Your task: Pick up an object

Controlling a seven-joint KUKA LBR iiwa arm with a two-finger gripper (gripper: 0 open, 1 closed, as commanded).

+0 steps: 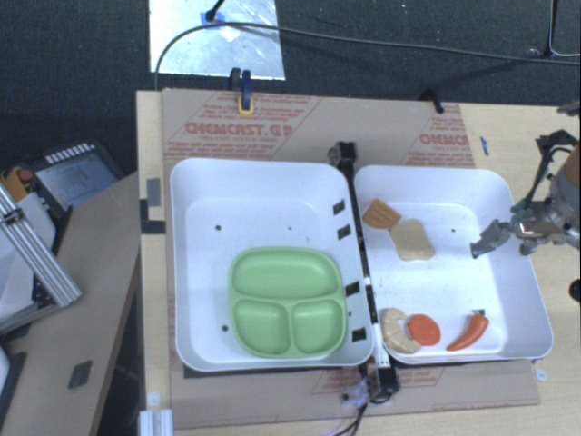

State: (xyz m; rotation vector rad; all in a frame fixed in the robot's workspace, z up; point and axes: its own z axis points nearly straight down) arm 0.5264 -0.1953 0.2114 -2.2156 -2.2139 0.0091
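One hand [488, 240] above right bin [454, 189].

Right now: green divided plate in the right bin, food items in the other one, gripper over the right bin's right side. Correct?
Not quite. The camera view shows the green divided plate in the left bin; the food items, like the red pepper, lie in the right bin. The gripper is over the right bin's right side.
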